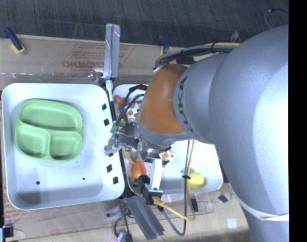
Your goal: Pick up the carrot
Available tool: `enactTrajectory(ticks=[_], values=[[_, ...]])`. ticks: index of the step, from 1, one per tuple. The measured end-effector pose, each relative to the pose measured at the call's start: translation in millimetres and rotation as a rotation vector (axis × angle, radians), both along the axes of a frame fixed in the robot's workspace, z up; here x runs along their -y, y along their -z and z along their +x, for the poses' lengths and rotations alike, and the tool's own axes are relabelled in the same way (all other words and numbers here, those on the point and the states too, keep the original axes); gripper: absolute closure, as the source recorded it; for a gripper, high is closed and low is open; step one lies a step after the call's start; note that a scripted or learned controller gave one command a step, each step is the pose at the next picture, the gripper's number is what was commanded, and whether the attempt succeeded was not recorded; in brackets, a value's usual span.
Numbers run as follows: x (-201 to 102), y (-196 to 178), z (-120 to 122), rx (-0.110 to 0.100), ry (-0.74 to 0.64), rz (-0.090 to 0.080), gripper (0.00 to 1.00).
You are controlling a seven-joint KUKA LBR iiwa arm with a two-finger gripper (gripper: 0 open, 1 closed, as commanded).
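Arm lowered over the right bin, carrot seen just below the wrist.

2 white bins are set side by side on the bench. The left bin holds a green divided tray with 3 compartments, lying in its upper left part. The right bin is largely covered by the grey arm and its orange band. The gripper is placed low near the bin's left wall; whether its fingers are apart or together cannot be told, as they are hidden by the wrist. The carrot, a small orange piece, is seen just below the gripper near the bin's front left corner. A yellow object lies well apart to the right, by the front wall.
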State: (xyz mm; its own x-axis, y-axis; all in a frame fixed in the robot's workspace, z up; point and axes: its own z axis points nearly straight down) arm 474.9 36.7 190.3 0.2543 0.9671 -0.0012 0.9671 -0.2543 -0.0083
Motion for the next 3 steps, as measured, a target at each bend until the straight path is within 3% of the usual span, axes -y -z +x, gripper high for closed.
enactTrajectory(ticks=[1,2,3], values=[[16,0,0,-0.001,-0.106,0.002,0.0],[79,0,0,0.0,-0.477,0.005,0.0],[-2,0,1,0.005,-0.466,0.002,0.0]])
